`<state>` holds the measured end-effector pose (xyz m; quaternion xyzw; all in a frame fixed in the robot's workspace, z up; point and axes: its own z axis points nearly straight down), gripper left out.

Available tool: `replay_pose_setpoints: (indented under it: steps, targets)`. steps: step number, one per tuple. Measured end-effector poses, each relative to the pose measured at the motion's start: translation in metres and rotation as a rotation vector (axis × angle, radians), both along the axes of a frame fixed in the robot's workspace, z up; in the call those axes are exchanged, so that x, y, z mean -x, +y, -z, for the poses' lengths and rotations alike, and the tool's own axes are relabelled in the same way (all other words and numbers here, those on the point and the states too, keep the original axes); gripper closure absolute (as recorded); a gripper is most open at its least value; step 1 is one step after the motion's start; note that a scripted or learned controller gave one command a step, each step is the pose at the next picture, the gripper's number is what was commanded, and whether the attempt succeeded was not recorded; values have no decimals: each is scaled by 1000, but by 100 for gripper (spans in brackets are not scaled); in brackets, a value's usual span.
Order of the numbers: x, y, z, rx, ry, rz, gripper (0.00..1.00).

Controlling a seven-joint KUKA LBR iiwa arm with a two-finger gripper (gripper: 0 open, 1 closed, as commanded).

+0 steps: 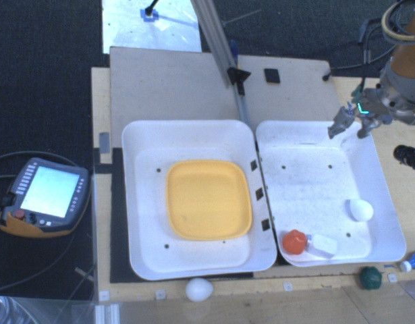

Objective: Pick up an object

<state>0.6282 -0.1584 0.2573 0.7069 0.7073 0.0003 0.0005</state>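
Dark carpet surrounds the bench, where two shallow white bins sit side by side: the left bin (136, 181) holds a square yellow plate (209, 199), and the right bin (382, 187) holds a white egg-shaped object (360, 210) near its right wall, plus an orange ball (294, 241) touching a small white block (322, 246) at its front edge. Above the right bin's far right corner hangs the gripper (352, 127), its two fingers (340, 125) spread apart with nothing between them, well apart from all three objects. Another white egg (199, 289) lies on the bench in front of the left bin, a dark green ball (370, 277) sits in front of the right bin, and a teach pendant (43, 196) rests on the floor to the left.
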Motion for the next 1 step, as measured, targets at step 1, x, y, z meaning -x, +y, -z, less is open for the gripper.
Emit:
replay_pose_setpoints:
  steps: [1]
  targets:
    - [0,0,0,0,0,0,0]
